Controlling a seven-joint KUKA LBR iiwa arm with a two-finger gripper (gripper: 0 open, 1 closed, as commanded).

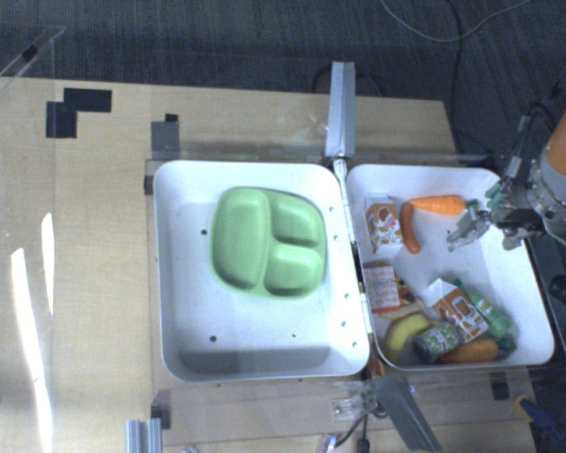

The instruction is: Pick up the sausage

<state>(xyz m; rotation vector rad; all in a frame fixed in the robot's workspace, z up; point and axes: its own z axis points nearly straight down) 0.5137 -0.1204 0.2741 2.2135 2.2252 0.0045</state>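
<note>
I see the sausage (410,229) in the right bin (538,295), beside the carrot (437,205). Gripper (472,225) hangs just right of it, fingers spread, holding nothing.

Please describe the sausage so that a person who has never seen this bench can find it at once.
Look in the right bin, in its far half. The sausage lies there just right of a small white and orange packet, with its far end close to a carrot. It is a short, narrow, red-orange stick lying lengthwise, darker and thinner than the carrot, which lies crosswise.
</note>
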